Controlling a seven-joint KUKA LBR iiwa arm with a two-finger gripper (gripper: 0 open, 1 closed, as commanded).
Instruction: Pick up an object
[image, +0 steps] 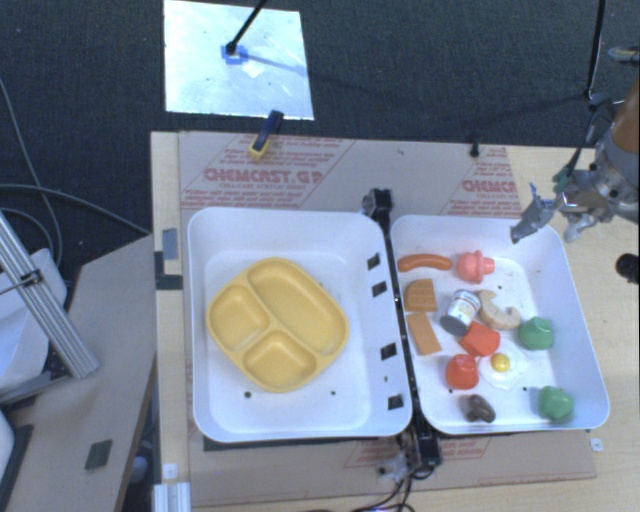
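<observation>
Camera view sets the toy food in the right bin (575, 300), and any piece there could serve as the object to pick up; the pink piece (476, 265) and the orange sausage (424, 263) lie nearest the far wall, the sausage with its long axis running left to right; the end effector (553, 213) hangs over the bin's far right corner, above the rim, its two fingers apart and clamped on nothing; from it the food lies to the left and toward the near edge, so my reading is that the coming move must travel that way and then down. Counted: one sausage, one pink piece, two tan slabs (421, 312), one small tin (460, 310), two red pieces (470, 355), two green pieces (545, 368), one fried egg (502, 366), one brown lump (480, 407), one pale mushroom shape (498, 312). Further out, the left bin (215, 395) holds one yellow divided tray (276, 322); both bins rest on the counter (300, 170).
</observation>
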